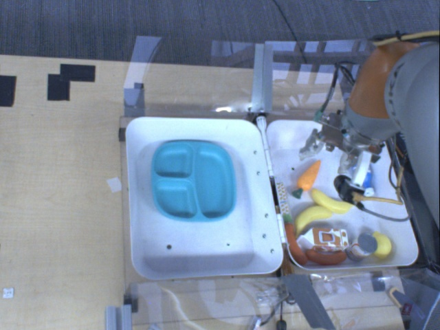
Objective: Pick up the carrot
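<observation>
Camera view: small orange carrot [309, 175], tapered, green-tipped.

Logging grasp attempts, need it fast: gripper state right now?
Gripper: cannot be told whether open or shut; it hovers above the carrot in the right bin, nothing seen between it.

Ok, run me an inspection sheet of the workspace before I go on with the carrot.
Surface: two shallow white bins side by side on a tan bench.
Job's things: small orange carrot in the right bin, apart from the gripper.
Clutter: blue three-compartment plate in the left bin; yellow banana, red sausage-like toy.
Grippers: two-finger gripper above the right bin, near the carrot.
Cables: black cable across the dark floor.
Surroundings: grey carpet.
</observation>
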`<state>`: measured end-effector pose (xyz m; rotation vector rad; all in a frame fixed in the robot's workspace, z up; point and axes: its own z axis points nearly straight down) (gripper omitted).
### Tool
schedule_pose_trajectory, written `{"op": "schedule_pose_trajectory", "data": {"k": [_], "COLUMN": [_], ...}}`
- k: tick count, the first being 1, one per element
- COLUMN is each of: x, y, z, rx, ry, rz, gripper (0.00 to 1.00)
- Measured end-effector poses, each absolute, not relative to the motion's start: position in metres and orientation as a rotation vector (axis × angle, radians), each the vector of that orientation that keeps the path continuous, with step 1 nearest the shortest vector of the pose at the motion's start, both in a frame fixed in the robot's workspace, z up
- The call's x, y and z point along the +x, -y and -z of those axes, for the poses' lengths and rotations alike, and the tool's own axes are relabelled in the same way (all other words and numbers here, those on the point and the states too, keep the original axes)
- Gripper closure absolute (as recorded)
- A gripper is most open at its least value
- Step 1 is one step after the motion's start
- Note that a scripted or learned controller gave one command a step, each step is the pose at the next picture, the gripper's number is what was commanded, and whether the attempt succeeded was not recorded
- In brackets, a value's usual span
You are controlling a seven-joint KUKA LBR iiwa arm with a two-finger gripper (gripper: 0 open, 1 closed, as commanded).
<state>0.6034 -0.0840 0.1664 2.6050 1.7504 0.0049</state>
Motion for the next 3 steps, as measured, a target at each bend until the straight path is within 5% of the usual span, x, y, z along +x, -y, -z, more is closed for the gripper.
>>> {"op": "schedule_pose_trajectory", "data": {"k": [1,2,3], "x": [0.589,0.591,0.647], "y": [0.121,0.12,0.109], "z": [-0.09,-0.102,-0.105], "rx": [2.417,2.413,2.5], "ry": [-2.002,-2.003,-1.897], "rz": [-0.005,-0.013,-0.005], "gripper": [0.0,1.0,1.0]}}
